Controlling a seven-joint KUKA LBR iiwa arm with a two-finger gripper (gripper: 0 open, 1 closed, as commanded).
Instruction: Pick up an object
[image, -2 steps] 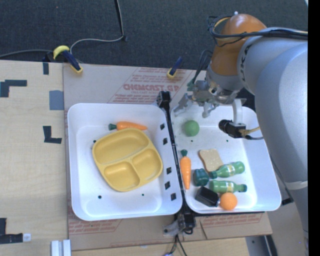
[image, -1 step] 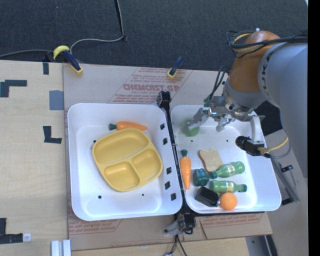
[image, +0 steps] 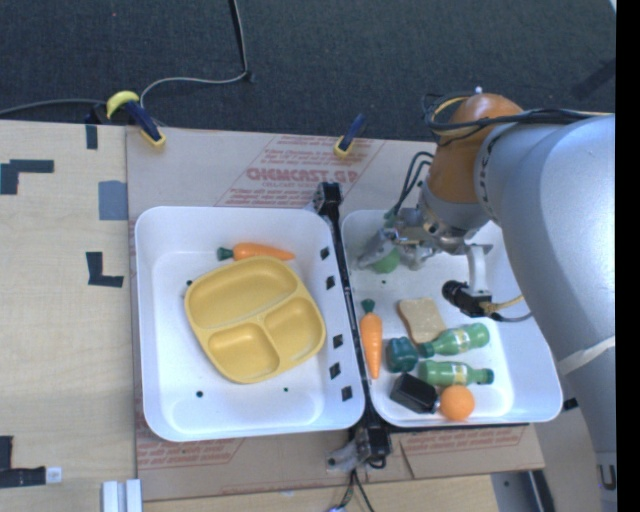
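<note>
Where the grey arm (image: 545, 210) leans in from the right, its orange band (image: 462, 150) sits above the back of the right bin (image: 530, 395), and the end effector (image: 397, 250) hangs low over that bin's far left corner. A small green thing (image: 386, 262) lies right at its tip, but from here I cannot tell whether it is grasped, nor how the end effector is set.

The rest of the right bin's load lies nearer the front. A carrot (image: 371, 343) lies along the left wall, pointing toward the front. Beside it sits a slice of bread (image: 421, 319), and just below that two green bottles (image: 452, 341), (image: 455, 375) lie on their sides, one in front of the other. A dark green piece (image: 401, 353) touches the neck of the upper bottle. At the front, a black block (image: 413, 393) lies beside an orange ball (image: 457, 403).

In the left bin (image: 160, 390), a yellow divided plate (image: 255, 318) lies flat near the middle, and a second carrot (image: 256, 252) rests just behind it, close to touching its far rim.

Both bins sit on a sheet of brown cardboard (image: 200, 170) spread over the desk (image: 50, 330).
</note>
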